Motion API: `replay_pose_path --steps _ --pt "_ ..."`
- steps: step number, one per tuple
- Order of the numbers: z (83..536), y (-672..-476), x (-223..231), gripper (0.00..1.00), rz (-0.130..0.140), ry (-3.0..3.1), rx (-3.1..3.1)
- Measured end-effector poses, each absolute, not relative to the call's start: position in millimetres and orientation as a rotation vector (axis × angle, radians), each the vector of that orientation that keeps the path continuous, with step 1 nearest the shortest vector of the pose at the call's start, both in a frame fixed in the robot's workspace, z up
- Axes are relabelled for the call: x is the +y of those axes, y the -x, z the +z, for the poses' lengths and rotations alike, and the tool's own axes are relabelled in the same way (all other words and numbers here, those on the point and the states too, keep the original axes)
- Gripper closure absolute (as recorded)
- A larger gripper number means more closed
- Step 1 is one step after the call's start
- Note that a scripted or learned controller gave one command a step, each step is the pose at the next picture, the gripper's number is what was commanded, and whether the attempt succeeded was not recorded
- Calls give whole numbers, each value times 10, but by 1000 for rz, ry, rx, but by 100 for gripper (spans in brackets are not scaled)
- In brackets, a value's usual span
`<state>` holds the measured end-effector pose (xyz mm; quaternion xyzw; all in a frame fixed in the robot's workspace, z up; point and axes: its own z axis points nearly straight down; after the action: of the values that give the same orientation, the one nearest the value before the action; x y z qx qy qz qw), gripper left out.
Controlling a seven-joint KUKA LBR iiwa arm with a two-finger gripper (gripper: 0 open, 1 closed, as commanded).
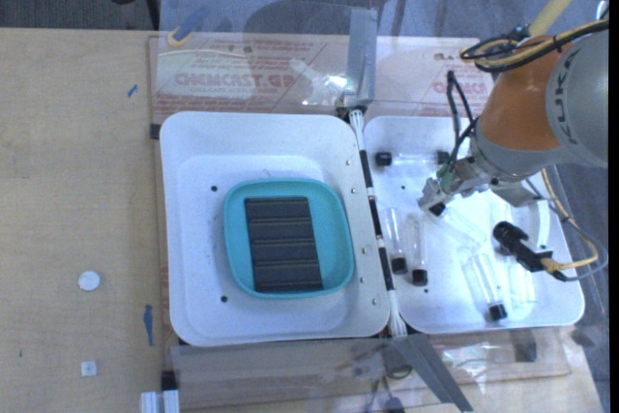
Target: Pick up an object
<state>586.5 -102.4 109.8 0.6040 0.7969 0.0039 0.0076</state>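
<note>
Tool (432,204) low in right bin (566,309), near far-left part; grip state unclear. Clear vials (404,245) near bin's left wall. Judgement: centre over one vial, descend straight, avoid neighbours.

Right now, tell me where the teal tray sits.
In the camera view the teal tray lies in the middle of the left white bin, holding a dark ribbed block, across the divider from the clear tubes in the right bin.
</note>
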Motion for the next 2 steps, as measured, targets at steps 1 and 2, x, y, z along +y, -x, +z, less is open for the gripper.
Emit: replay_pose_path --steps 1,2 --pt "2141 -6245 -764 100 0 -2089 2344" --pt "1595 -5833 -1088 100 -1 -1997 2425"
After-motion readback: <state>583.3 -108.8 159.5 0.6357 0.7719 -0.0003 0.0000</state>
